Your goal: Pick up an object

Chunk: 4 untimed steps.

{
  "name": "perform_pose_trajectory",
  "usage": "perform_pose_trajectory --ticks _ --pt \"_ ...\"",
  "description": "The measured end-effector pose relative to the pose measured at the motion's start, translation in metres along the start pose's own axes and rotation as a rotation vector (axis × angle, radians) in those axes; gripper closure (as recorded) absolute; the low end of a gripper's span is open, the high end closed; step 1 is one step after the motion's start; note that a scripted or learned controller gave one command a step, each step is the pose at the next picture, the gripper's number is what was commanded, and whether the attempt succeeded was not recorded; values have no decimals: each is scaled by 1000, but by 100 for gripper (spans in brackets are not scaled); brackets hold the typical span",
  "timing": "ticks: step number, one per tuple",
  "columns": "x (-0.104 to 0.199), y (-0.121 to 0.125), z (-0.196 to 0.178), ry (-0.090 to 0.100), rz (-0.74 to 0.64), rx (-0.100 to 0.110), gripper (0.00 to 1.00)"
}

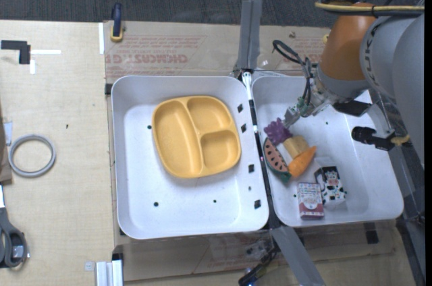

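Note:
In the right bin (378, 177) lie several small toys: a purple bunch of grapes (276, 130), a watermelon slice (274, 158), an orange carrot (303, 159) resting against a pale yellow block (293, 144), a red-and-white carton (310, 201) and a black-and-white cow-patterned box (331, 185). My gripper (295, 114) reaches down and left from the orange-banded wrist (344, 48) into the back of this bin. Its tip hangs just above and to the right of the grapes. Nothing shows as held.
The left bin (135, 190) holds a yellow divided plate (196, 136). A grey divider post (250, 35) stands between the bins at the back. On the bench to the left lie a grey ring (30, 155) and scissors (10, 244). A black cable (290, 52) loops near the wrist.

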<state>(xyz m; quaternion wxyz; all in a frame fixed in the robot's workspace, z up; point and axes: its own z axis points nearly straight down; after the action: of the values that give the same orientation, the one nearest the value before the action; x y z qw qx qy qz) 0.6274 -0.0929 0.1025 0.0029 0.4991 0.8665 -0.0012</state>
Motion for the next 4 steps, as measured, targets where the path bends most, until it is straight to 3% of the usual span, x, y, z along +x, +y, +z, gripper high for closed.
perform_pose_trajectory --ticks 1,2,3,4 --pt "-8 -27 11 5 -51 2 100" --pt "-21 25 10 3 256 1 100" --pt "-21 25 0 1 252 1 100" --pt "-21 25 0 1 252 1 0"
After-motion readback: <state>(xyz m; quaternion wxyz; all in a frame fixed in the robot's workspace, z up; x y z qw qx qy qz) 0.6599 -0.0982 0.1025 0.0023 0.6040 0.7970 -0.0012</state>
